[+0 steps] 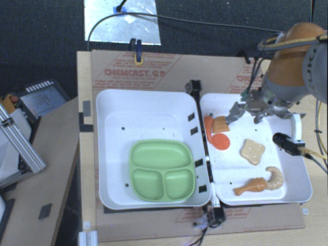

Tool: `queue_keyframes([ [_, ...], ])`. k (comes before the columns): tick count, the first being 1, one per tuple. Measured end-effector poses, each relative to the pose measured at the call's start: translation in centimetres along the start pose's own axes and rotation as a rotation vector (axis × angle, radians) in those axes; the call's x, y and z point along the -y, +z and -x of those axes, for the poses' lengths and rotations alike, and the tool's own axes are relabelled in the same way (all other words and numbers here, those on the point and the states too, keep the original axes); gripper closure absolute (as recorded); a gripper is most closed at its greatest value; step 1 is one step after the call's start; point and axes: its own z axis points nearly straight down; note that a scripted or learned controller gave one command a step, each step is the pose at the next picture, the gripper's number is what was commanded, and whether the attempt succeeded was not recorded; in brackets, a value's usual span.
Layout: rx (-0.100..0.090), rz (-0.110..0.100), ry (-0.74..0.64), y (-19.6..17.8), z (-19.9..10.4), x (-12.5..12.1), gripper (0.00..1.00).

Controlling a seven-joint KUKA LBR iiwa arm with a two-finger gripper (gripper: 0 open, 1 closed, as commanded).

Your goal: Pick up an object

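Camera view
End effector (245,111): above the right bin's (302,181) upper part, fingers spread, nothing between them.
Nearest item: orange wedge (221,124), just left of and below the fingertips; contact cannot be told.
Other items, right bin: red disc (221,142), toast slice (253,151), drumstick (251,186), croissant (275,178).
Left bin (143,106): green divided plate (161,169).

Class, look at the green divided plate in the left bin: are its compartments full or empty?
Empty. The green divided plate lies flat in the left bin, and all three compartments show bare green.
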Motion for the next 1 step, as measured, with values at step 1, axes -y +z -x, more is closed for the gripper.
queue_keyframes([
  [1, 0.001, 0.014, -0.002, -0.78, -0.01, -0.28, 0.0],
])
